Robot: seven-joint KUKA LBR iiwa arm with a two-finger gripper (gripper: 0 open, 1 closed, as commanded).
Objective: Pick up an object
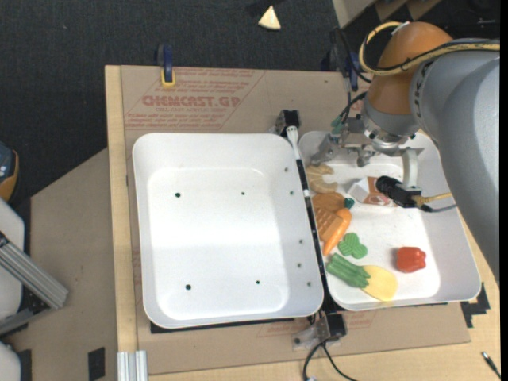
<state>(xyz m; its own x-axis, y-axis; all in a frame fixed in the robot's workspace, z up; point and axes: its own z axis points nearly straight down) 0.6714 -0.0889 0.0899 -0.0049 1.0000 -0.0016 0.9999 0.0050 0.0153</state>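
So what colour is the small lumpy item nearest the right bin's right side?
Red, seen in the camera view.

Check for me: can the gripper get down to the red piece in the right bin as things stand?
Probably yes: the red piece lies alone on bare bin floor, apart from the yellow piece, while the gripper is over the bin's far end.

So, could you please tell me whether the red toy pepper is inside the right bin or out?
Inside: the red toy pepper lies on the right bin floor.
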